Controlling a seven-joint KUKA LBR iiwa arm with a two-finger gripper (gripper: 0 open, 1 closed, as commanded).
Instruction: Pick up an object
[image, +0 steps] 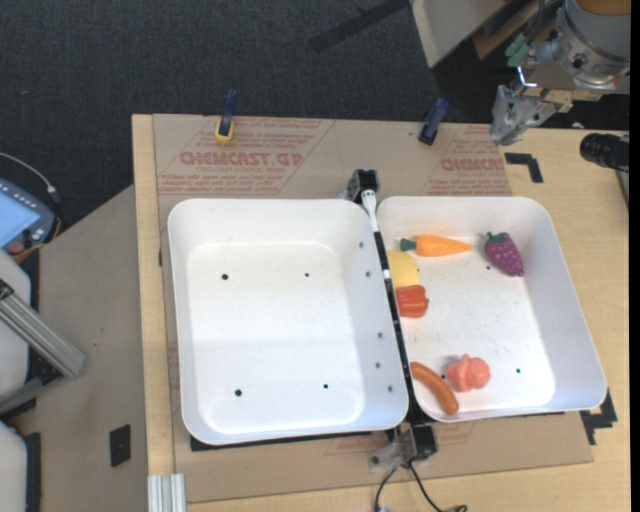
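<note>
Nearest the camera, right bin (560, 300): a sausage (435, 388) lies at the front edge, tilted, its far end just beside a pink toy (468, 373), possibly touching; can't resolve what the pink one is. Mid-bin, hard against the divider side, a red pepper (411, 300) sits touching a yellow piece (402, 267) just behind it. Farther back, a carrot (437, 245) lies flat, tip pointing right, green top toward the divider. Purple grapes (505, 253) sit near the far right corner, apart from the carrot.

Left bin (200, 300): bare white floor with four small dark dots.

Both bins sit on a brown board (300, 150) on the surface, red lettering at its far side. A yellow-and-blue clamp (226, 122) and a blue clamp (434, 121) grip the board's far edge.

Farthest: gripper (511, 124) hangs beyond the right bin's far rim, well apart from every toy, nothing between the fingers. Whether the fingers are released or clenched, I can't tell at this angle.
</note>
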